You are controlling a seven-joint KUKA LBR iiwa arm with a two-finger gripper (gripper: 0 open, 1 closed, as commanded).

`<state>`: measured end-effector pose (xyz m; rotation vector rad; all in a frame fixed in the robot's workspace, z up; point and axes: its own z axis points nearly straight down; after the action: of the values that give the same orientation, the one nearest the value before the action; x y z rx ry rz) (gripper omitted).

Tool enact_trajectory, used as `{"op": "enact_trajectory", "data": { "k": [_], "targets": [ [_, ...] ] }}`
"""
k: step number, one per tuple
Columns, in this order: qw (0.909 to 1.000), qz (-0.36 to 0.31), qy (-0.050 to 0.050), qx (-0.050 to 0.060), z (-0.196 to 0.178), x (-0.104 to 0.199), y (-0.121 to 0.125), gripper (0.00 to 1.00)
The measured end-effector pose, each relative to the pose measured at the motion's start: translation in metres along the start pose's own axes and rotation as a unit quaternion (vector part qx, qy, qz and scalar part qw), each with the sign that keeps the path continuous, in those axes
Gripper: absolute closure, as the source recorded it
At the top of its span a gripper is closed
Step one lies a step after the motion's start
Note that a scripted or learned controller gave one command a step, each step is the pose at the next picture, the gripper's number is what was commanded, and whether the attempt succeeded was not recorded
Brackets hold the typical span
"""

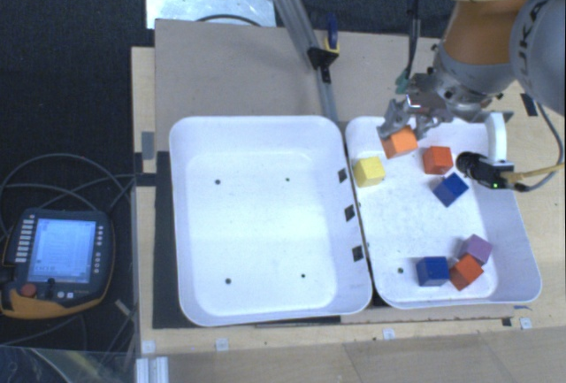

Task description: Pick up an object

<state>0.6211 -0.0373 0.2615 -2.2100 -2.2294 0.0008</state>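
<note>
My gripper [405, 130] hangs over the back left corner of the right bin [508, 240]. It is shut on a light orange block [401, 143], which shows between and just below the fingertips. Beside it lie a yellow block [370, 170] to the left and a darker orange block [437, 160] to the right. A blue block [450, 189] lies further right. Near the front of the bin sit another blue block [432, 271], an orange block [466, 271] and a purple block [478, 248], close together.
The left bin [190, 222] sits edge to edge with the right one. A slanted metal pole [296, 14] with a clamp rises behind the bins. A teach pendant [57, 262] lies at the far left. A white cable fitting [495, 147] hangs off the wrist.
</note>
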Motion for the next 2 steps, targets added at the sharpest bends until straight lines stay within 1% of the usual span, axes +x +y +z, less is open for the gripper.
{"op": "enact_trajectory", "data": {
  "k": [1, 2],
  "targets": [
    [1.0000, 0.000, 0.000, 0.001, 0.017, 0.045, -0.034, 1.00],
    [1.0000, 0.000, 0.000, 0.000, 0.022, 0.092, -0.054, 1.00]
  ]
}}
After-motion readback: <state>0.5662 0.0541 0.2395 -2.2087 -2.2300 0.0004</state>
